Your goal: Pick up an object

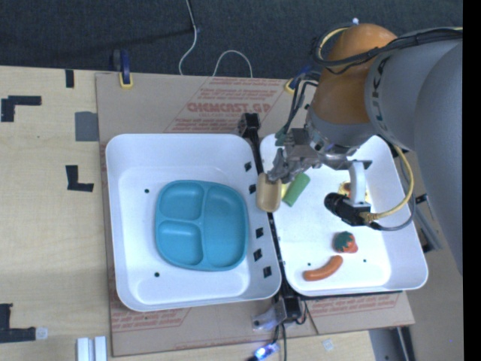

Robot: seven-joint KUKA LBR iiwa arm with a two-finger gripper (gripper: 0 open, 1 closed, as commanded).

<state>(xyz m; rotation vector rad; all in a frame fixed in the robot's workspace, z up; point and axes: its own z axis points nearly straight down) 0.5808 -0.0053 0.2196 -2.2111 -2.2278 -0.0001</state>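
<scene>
Orange sausage [324, 268] lies lengthwise left-right, right end raised; green block [295, 189] slants.

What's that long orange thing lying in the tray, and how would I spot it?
Start at the right white bin, under the grey arm. Near its front edge lies a curved orange sausage-like toy. It sits just below a small red-and-green toy, and it is the one long, bent orange piece there.

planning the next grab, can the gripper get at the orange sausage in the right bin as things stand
Probably yes. The orange sausage lies alone on the right bin floor, with only the small red and green piece near it. The gripper sits at the bin's far left edge, so it must cross over.
</scene>
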